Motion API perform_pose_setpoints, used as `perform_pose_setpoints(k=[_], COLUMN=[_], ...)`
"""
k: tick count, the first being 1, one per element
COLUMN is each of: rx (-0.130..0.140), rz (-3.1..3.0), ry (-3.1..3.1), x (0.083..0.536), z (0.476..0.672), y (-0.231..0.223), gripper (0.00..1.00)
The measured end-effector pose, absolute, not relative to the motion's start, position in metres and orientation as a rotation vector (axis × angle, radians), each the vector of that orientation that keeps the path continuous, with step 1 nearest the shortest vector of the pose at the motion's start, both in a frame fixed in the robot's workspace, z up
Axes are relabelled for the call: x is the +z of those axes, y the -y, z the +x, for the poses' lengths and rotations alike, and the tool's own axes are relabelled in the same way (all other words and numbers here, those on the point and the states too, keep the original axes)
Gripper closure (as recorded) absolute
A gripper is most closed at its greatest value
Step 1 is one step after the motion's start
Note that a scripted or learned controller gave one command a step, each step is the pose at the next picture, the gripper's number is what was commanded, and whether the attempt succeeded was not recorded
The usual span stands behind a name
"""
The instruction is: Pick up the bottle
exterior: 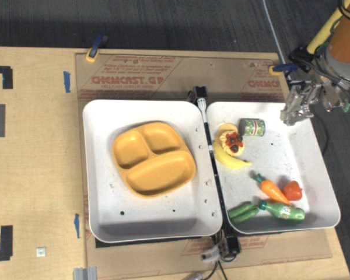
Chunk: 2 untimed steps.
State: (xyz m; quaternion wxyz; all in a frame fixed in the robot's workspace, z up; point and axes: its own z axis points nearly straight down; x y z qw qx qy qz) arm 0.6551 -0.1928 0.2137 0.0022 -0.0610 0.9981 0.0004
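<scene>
Bottle (283,211): green, lying on its side at five o'clock in the right bin (315,156), just beside a carrot (272,189). Gripper (294,113): over the bin's one o'clock rim, holding nothing; finger spread cannot be told.

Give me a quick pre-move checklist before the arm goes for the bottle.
1. Bottle located, lying flat near the right bin's front edge: ok.
2. Gripper above the bin's far right corner, apart from the bottle: ok.
3. Gripper carrying nothing: cannot tell.
4. Room around bottle: not ok, green pepper sits at its cap end, carrot just behind.
5. Can and banana off the likely path: ok.
</scene>
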Motion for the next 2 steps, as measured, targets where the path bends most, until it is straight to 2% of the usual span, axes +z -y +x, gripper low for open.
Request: perform_pose_setpoints(k=[1,2], rx=[-0.004,0.002], rz=[-0.608,-1.108], ry=[-3.072,-2.935], x=[0.310,0.229], z=[0.668,0.667], y=[0.223,0.178], gripper=[1.00,1.00])
